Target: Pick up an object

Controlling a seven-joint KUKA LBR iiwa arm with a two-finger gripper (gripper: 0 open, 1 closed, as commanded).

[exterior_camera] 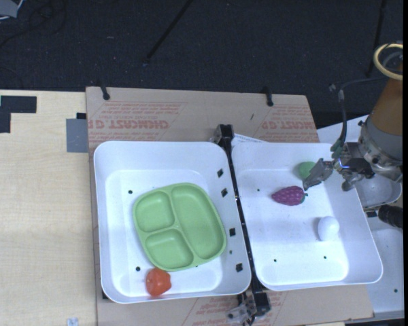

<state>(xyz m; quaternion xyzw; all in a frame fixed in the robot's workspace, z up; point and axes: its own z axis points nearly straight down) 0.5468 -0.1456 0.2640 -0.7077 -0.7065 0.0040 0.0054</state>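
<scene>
The purple object [288, 195], a knobbly berry-like piece, is seen lying in the right bin [272, 267], just left of and slightly below the gripper [324, 173], near it but not touched by it. Farthest to the left of the gripper, the left bin [115, 182] is occupied by a green divided plate [180, 226], which is laid flat with its three compartments facing up. An orange-red object [158, 282] is placed just beside the plate's lower rim, well apart from the gripper. In the right bin, a green object [304, 169] is found right at the gripper's left side and is partly covered by it. A white object [327, 228] is set below the gripper, apart from it and to the right of the purple object. The gripper is held low over the bin's upper right part; whether it is open or closed cannot be told. Nothing is seen held in it.
</scene>
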